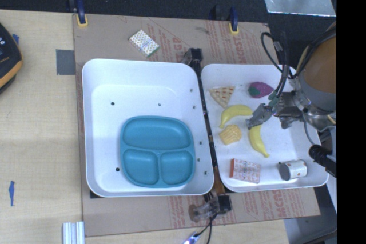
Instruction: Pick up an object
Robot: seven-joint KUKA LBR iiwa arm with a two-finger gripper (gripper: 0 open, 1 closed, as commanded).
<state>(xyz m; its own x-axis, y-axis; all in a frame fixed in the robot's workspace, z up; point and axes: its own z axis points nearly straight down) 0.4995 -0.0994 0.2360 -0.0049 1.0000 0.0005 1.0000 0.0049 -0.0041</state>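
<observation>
My gripper (272,119) hovers over the right bin (313,181), open, with bare white floor and nothing else between its fingers. Its left finger (257,117) points at the gap between two yellow bananas: one (235,113) curves to its left, the other (258,141) lies just below it. A yellow corn piece (230,134) sits left of the lower banana. At the bin's back are a tan waffle wedge (223,94) and a purple fruit (260,88). Near the front lie a red-and-white packet (246,170) and a grey-and-white cylinder (293,170).
The left bin (97,83) holds a blue divided tray (157,150). A small patterned packet (143,42) lies on the cardboard behind the bins. Cables (280,60) trail from the wrist over the right bin's back right corner.
</observation>
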